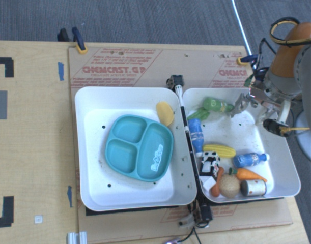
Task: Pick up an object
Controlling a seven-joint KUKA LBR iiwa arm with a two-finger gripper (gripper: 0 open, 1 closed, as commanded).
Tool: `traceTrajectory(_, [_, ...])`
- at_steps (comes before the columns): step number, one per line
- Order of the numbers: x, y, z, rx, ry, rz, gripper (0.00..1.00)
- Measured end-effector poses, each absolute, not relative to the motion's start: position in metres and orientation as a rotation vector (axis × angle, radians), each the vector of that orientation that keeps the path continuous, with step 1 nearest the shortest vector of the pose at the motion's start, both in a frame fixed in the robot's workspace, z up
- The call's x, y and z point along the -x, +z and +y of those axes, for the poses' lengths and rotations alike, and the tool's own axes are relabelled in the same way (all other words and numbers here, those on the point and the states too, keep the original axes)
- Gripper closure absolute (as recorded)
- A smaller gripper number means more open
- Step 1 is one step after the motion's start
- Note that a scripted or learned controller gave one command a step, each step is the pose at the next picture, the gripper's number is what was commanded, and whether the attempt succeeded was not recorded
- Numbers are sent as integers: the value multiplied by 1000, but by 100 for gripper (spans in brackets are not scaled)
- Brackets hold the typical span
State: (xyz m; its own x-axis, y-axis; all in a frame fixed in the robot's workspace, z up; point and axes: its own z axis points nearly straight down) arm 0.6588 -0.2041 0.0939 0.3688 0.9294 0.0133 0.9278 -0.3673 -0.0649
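The right bin [291, 173] holds a green toy [215, 104] at the back, a tall blue bottle [195, 134] along the left wall and a yellow corn cob [219, 150]. A black-and-white cow toy [210, 163], a small blue bottle [250, 159], a carrot [249, 175], a tan potato [229, 185] and a can [254, 187] lie toward the front. My gripper [241, 107] hangs over the bin's back right part, just right of the green toy. It is open, with nothing between its fingers.
The left bin [86, 136] carries a teal divided plate [139, 147] and a yellow fruit [165, 113] by the shared wall. The arm's orange band [292, 47] rises at the right edge. Bare white floor lies in the right bin under the gripper.
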Motion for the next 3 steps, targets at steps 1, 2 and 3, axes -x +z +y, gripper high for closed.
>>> traceTrajectory(1, [-664, 119, -207, 2457, 12, -1923, 0])
traceTrajectory(2, [-619, 123, -134, 2476, 1, -1930, 0])
traceTrajectory(3, [-513, 145, -153, 2426, 1, -1992, 0])
